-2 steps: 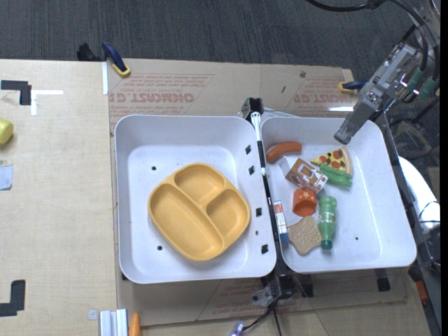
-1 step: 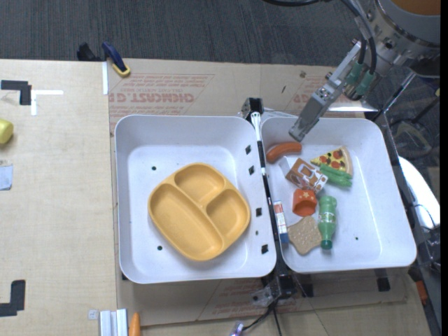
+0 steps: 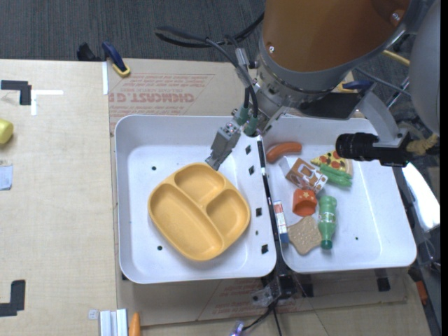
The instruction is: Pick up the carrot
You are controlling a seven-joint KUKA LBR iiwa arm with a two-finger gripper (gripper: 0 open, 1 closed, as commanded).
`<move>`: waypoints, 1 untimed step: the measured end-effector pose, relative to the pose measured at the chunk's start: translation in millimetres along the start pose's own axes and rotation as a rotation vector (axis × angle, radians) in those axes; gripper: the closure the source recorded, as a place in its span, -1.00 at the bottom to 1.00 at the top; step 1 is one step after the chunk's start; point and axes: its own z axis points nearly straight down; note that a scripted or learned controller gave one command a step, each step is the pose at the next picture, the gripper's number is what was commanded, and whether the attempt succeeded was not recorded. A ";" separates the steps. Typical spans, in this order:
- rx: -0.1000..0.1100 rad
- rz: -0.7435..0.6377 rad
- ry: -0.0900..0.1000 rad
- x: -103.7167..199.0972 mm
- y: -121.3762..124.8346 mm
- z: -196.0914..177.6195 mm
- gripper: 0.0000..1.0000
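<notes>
A short orange-red piece, which I take for the carrot, lies in the right bin amid other toy food. My gripper hangs over the left bin, just past the top right rim of the yellow divided plate. It points down and to the left, well to the left of the carrot and across the wall between the bins. I see nothing in it. The large orange and grey arm body covers the top right.
Around the carrot lie a red sausage, a brown snack box, a pizza slice, a green bottle and a bread slice. A thin tube lies along the bins' shared wall. A black cylinder juts over the right bin.
</notes>
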 end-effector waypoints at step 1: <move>0.002 0.107 0.001 -10.0 -24.1 93.8 -1.00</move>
